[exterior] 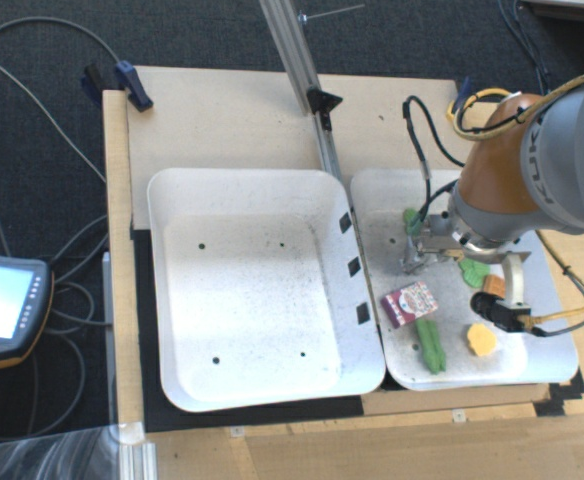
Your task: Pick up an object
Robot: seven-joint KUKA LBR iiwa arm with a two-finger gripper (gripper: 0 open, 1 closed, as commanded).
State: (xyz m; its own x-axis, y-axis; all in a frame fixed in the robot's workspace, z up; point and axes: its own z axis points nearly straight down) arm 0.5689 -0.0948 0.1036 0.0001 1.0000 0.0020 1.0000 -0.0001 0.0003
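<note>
Right bin (562, 363), taken as landmark, is sitting on the counter (222, 118) beside the left bin (172, 198), the two rims touching along a strip of black tabs.

Contents: a pink box (409, 304) is lying near the bin's left wall; a green stick-shaped item (431, 345) is lying just below the box; a yellow piece (482, 341) is sitting toward the lower right; an orange piece (493, 284) and a green piece (475, 270) are lying under the arm's wrist.

Hand (413, 258) is hanging over the bin's upper left part, just above the box; whether it is wide or narrow cannot be told.

Open room: bare floor is showing along the bin's lower edge.
</note>
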